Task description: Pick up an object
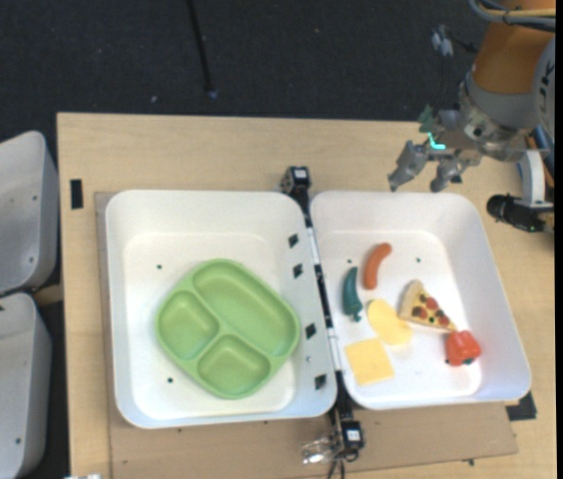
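Toy foods lie in the right bin (pixel 491 228), lower right of the frame: a sausage (pixel 376 264), green pepper (pixel 350 293), pizza slice (pixel 426 308), two yellow cheese pieces (pixel 369 360) and a red piece (pixel 462 347). At upper right, above the bin's far rim, the claw (pixel 425 169) hangs with fingers apart, holding nothing. A green divided plate (pixel 226 328) sits in the left bin (pixel 127 267).

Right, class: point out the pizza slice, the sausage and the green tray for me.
pizza slice (pixel 425 307), camera view, middle of its topped face.
sausage (pixel 375 264), camera view, middle of its curved body.
green tray (pixel 262 302), camera view, floor of its largest compartment.
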Controlling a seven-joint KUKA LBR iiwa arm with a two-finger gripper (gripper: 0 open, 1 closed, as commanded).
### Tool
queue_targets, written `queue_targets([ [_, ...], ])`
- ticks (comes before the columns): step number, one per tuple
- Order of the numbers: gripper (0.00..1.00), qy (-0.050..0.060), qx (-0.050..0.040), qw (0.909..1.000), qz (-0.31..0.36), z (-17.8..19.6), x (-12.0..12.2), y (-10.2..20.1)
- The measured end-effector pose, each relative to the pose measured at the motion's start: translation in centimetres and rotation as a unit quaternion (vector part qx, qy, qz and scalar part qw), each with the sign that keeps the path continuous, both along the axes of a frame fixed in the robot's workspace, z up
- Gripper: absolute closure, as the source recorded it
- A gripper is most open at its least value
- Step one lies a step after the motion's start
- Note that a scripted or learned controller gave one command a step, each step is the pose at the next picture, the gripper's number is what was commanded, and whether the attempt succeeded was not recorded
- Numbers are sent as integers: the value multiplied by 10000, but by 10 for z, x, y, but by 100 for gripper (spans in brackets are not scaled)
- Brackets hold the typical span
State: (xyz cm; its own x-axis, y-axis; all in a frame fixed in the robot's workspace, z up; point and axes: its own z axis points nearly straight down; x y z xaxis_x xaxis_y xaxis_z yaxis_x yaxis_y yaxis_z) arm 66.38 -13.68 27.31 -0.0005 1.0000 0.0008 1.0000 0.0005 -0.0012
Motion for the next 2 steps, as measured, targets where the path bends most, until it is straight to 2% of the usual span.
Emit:
queue_targets([
  [1,0,-17,-2,10000,2,2,1,0],
  [2,0,15,-14,10000,-6,-56,-5,-9],
])
